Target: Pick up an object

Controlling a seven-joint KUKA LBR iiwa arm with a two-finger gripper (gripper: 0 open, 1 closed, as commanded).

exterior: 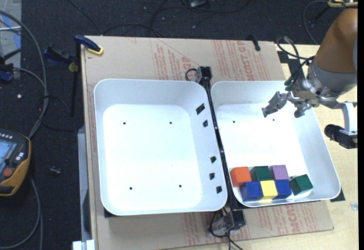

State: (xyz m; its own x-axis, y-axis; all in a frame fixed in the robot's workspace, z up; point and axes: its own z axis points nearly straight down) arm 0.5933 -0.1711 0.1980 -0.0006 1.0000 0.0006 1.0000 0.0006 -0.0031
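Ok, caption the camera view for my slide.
KUKA arm's gripper poised above the right bin, far from the coloured blocks clustered at its near edge; left bin alongside.

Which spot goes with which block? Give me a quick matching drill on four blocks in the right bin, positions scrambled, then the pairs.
The end effector hangs over the far part of the right bin; the blocks cluster at its near edge.

Things:
1. orange block
2. purple block
3. yellow block
4. blue block

Places:
A. front row, between two blue ones
B. back row, leftmost
C. front row, leftmost
D. back row, right of the dark green one

Pairs: 1-B, 2-D, 3-A, 4-C
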